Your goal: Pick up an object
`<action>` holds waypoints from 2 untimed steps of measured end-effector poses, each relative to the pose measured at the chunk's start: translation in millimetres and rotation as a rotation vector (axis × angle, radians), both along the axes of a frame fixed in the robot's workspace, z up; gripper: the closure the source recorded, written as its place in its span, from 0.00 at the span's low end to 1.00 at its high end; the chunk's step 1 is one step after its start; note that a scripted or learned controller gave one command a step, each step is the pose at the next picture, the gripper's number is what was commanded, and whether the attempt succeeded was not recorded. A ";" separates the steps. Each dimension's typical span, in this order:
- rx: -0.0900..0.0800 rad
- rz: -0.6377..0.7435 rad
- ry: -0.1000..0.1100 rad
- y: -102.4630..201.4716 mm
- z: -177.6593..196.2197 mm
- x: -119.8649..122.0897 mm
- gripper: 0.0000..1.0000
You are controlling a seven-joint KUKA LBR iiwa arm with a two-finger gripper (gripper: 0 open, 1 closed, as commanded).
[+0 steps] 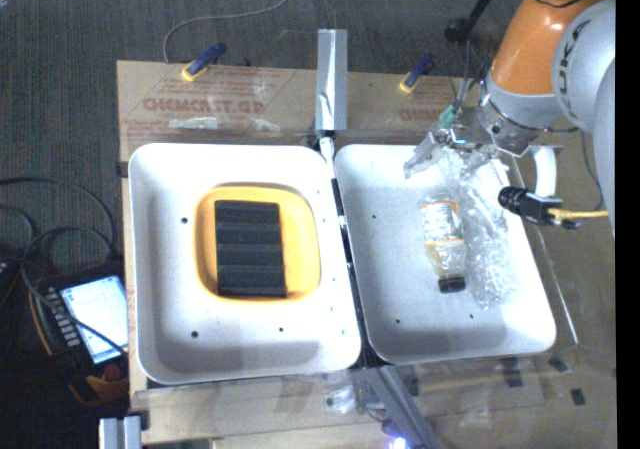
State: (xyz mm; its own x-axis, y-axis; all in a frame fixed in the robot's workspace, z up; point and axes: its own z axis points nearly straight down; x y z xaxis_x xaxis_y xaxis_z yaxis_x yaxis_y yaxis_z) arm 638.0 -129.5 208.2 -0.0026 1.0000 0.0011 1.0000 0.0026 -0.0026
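A yellow block with a black ridged top (pixel 250 245) lies flat in the middle of the left bin (pixel 160 177). In the right bin (pixel 385 267) a small clear bottle (pixel 443 232) lies on its side, its dark cap (pixel 452 284) pointing toward the front. Crumpled clear plastic wrap (pixel 487 237) lies against the bottle's right side and runs up toward the back. My gripper (pixel 440 145) hangs over the back of the right bin, just above the top end of the wrap and behind the bottle. Nothing can be made out in its grasp.
A metal post (pixel 331 77) stands at the back between the two bins. Blue clamps (pixel 203 60) (pixel 417 71) hold the brown board behind them. A black cable connector (pixel 520 201) juts from the arm over the right bin's right side. A tablet (pixel 85 312) lies on the floor at left.
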 end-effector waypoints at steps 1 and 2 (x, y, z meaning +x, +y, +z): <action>0.002 0.090 -0.008 -82.7 -113.4 -3.0 0.00; -0.010 0.314 -0.016 -52.0 -116.6 -44.3 0.00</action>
State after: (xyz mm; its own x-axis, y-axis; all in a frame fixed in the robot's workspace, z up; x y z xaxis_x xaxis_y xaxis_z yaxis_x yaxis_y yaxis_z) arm 593.6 -181.5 91.6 -0.3114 0.9502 -0.0109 0.9502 0.3115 0.0119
